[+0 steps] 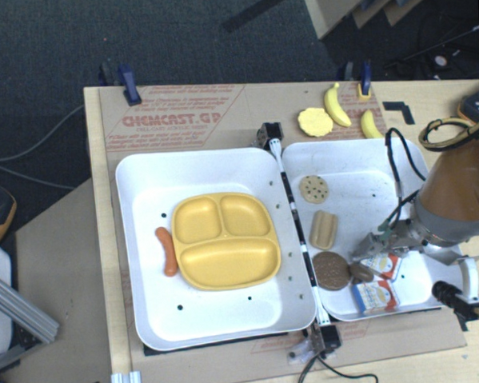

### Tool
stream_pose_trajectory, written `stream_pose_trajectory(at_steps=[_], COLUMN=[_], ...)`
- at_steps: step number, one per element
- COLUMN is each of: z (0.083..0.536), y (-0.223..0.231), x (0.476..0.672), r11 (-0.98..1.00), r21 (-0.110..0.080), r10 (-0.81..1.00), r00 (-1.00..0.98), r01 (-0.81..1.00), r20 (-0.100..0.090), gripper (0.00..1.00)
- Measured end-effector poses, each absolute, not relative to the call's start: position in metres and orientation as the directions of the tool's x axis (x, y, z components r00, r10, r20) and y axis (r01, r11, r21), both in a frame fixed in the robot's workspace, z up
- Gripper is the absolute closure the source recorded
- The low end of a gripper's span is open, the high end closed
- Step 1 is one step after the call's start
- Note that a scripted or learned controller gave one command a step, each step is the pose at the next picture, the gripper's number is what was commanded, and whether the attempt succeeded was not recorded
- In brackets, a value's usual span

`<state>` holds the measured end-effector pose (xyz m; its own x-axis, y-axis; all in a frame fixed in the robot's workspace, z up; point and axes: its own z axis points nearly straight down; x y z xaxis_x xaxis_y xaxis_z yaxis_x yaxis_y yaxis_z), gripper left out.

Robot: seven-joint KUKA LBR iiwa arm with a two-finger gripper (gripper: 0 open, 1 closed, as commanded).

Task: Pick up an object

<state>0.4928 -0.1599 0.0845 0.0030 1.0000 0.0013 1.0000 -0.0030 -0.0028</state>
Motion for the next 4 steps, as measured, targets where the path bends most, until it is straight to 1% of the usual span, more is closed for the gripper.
stream_pose_trajectory(at_steps=[1,2,3,4], z=[0.095,0.139,0.137,0.088], y=[-0.159,-0.099,-0.103,-0.105], x=[0.495,0.511,0.51,0.483], r11=[-0.001,0.006,0.001,0.001], r21=[0.002,0.006,0.001,0.016], r10=[1.0,1.0,1.0,1.0], r00=[0.001,-0.006,-0.001,-0.001], r01=[1.0,1.0,1.0,1.0], r20=[0.0,0.0,0.0,-0.003], gripper=[1.0,1.0,0.0,0.0])
